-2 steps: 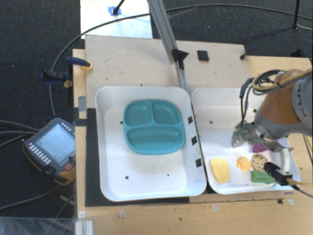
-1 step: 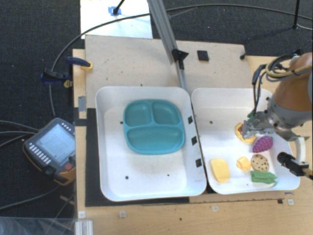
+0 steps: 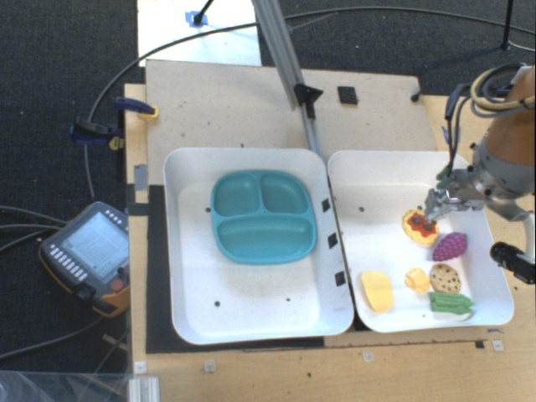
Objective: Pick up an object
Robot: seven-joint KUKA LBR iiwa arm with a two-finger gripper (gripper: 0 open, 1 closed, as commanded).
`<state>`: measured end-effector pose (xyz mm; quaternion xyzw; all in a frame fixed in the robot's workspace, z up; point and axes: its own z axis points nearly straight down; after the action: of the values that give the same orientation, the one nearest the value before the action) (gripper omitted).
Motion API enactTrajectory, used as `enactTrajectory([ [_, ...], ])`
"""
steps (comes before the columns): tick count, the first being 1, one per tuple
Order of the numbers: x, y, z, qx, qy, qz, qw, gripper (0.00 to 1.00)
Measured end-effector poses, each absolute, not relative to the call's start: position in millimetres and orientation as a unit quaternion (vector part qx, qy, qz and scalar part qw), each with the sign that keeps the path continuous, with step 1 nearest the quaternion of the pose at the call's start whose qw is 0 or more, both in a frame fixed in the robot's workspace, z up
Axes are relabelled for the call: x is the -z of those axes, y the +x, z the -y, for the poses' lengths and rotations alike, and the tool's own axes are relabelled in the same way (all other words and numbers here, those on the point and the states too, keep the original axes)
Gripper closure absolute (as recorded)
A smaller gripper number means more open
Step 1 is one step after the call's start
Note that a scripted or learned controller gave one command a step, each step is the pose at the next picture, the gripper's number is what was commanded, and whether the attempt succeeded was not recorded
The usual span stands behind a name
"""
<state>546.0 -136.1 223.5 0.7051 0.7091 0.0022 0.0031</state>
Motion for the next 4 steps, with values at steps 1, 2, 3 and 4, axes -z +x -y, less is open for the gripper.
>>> enactTrajectory([
  [1, -251, 547.2, 136, -0.0013, 0.705, -0.709, 0.002, 1.00],
  [2, -237, 546.3, 82, -0.0009, 0.704, -0.711, 0.000, 1.00],
  [3, -226, 542.7, 30, -0.0010, 0.704, -0.711, 0.000, 1.00],
  [4, -235, 546.9, -21, -0.0012, 0.703, -0.711, 0.000, 1.00],
])
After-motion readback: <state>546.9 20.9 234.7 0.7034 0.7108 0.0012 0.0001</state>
